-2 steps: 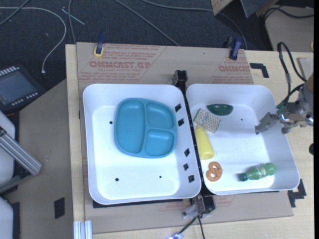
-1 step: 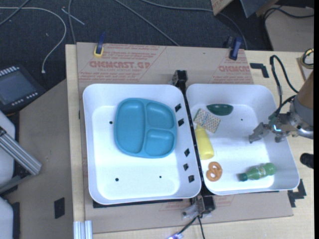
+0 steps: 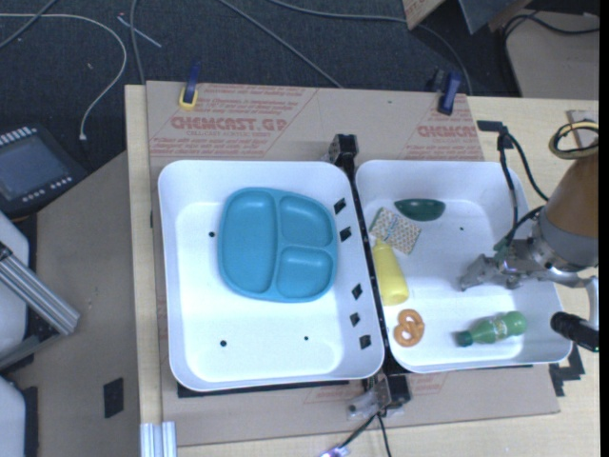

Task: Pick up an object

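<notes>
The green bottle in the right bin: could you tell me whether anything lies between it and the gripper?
Nothing visible does. The gripper hangs over bare bin floor just above the green bottle; the pretzel and yellow bottle lie off to the view's left.

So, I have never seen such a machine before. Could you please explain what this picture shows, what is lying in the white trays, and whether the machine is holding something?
One camera looks down at a slant on a bench. The grey arm with an orange band coming in from the right is a robot, and its pincer is the grasping part. It hangs over the right bin, with nothing visibly between its fingers. That bin holds a green bottle, a yellow bottle-like object, a pretzel-shaped toy, a dark green bowl-like piece and a patterned packet. The left bin holds a blue divided plate.
</notes>
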`<move>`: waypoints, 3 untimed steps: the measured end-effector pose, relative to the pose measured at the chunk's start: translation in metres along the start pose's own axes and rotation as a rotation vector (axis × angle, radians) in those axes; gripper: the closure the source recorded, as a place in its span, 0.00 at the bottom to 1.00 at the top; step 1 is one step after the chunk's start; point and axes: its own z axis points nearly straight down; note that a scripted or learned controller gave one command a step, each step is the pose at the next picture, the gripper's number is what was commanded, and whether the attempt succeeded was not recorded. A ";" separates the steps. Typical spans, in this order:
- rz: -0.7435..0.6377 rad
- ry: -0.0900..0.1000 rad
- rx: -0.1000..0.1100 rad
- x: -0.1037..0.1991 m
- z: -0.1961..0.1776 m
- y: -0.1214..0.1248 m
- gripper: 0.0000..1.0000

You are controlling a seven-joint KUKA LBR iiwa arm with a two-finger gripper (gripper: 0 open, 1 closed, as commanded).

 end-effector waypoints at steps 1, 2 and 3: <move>0.001 -0.004 -0.005 0.001 -0.001 0.001 0.00; 0.001 -0.005 -0.008 0.001 -0.012 0.001 1.00; 0.001 -0.011 -0.014 0.001 -0.076 0.004 1.00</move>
